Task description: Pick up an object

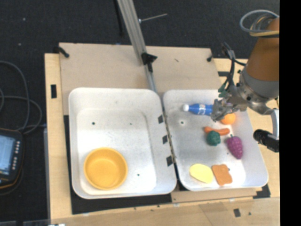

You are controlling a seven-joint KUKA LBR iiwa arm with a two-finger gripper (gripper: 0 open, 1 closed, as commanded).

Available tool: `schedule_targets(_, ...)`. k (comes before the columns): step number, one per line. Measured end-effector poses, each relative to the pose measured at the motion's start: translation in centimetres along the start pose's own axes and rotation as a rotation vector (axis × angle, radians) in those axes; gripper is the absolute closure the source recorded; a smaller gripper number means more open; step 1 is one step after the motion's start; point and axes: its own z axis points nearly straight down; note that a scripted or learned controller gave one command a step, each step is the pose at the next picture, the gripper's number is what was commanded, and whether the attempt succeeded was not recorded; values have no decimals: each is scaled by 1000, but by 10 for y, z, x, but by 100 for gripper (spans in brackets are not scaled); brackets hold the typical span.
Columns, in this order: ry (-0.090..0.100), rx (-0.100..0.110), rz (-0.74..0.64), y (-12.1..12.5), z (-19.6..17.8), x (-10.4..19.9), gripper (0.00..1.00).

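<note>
Camera view: gripper (221, 111) low over right bin (188, 173), finger state impossible to tell, blue bottle (199, 109) lying just to its left, long axis across the bin, orange fruit (228, 119) just beneath.

Tan wood surface (103, 67) carries two shallow white bins side by side, edges nearly touching at centre. Left bin (117, 102) sits toward front-left, right bin (188, 100) toward front-right. A slanted grey metal rail (134, 27) meets the surface behind the bins, approx. mid-width.
</note>
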Motion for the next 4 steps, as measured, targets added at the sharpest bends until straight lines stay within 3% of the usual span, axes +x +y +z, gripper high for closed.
schedule_targets(4,-1,2,2,80,40,191,100)
